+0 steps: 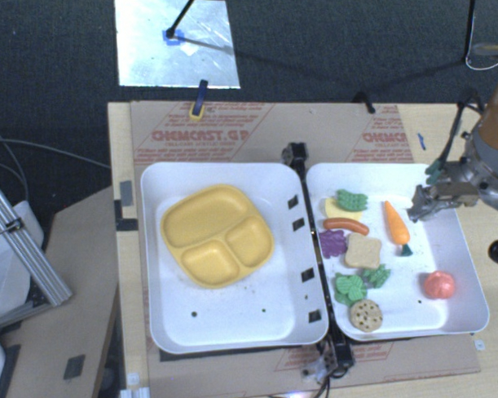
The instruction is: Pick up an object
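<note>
Carrot lies in the right bin, just left of and a little below the pincer, the closest of the toy foods. The pincer hangs at the bin's right rim; whether it is open or closed I cannot tell, and nothing shows in it. To do this well, I would shift it left over the carrot's middle, straddle the carrot across its narrow width, and come straight down. The tomato lies below the pincer, well clear; the sausage sits further left.
</note>
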Action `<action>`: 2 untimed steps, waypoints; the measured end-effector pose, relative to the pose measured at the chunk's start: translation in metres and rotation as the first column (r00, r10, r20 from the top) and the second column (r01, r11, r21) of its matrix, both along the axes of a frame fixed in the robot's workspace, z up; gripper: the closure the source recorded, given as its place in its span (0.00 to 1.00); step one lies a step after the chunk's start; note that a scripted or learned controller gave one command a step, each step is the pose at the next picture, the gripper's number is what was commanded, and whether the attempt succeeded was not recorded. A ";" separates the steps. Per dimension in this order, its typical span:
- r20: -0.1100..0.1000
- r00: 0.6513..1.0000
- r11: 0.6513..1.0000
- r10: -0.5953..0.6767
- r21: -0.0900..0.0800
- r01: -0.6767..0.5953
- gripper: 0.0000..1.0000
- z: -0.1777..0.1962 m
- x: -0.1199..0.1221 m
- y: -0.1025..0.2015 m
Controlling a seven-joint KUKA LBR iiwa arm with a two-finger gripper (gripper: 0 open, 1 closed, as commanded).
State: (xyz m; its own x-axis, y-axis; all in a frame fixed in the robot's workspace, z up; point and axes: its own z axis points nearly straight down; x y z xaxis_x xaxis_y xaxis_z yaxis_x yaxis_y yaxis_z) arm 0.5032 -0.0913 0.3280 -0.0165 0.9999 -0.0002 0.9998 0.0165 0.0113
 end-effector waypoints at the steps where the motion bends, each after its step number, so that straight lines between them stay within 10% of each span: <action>1: -0.001 1.000 1.000 -0.001 0.000 0.001 0.00 0.000 0.000 0.000; 2: 0.004 1.000 1.000 -0.005 0.001 0.005 0.00 0.115 -0.016 0.055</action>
